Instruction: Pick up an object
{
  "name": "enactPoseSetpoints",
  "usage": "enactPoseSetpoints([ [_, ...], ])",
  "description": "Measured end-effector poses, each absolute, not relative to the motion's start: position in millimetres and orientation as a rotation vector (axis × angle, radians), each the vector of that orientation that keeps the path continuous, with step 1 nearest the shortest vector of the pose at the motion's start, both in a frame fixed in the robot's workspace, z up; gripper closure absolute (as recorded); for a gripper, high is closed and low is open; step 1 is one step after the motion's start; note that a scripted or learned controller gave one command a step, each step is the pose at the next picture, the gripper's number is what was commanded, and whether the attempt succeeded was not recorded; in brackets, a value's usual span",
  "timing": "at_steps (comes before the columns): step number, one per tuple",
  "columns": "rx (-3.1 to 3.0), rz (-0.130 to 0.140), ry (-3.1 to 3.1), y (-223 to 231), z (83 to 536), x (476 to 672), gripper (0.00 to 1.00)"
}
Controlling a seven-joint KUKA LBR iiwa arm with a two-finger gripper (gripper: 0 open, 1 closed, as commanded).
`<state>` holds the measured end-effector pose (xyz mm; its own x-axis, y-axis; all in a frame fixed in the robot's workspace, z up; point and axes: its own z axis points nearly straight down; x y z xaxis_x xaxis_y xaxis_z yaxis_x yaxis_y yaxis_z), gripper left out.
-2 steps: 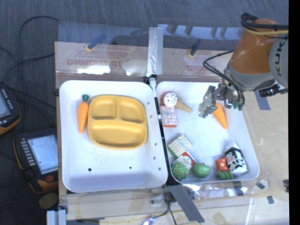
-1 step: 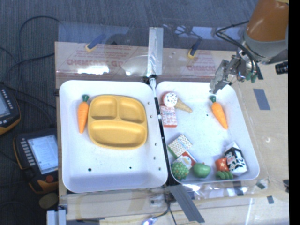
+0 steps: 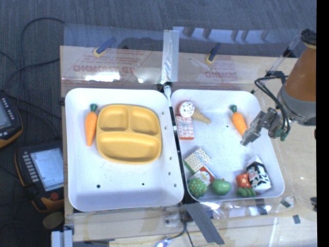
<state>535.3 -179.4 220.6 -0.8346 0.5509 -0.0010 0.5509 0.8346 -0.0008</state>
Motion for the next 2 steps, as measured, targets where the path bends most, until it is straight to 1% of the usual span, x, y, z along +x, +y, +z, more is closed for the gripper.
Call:
enactPoseSetpoints([
  [1, 1.456, -0.002, 2.783, -167, 100, 570.0, 1.00],
  [2, 1.227, 0.001, 2.879, -222, 91, 620.4, 1.00],
])
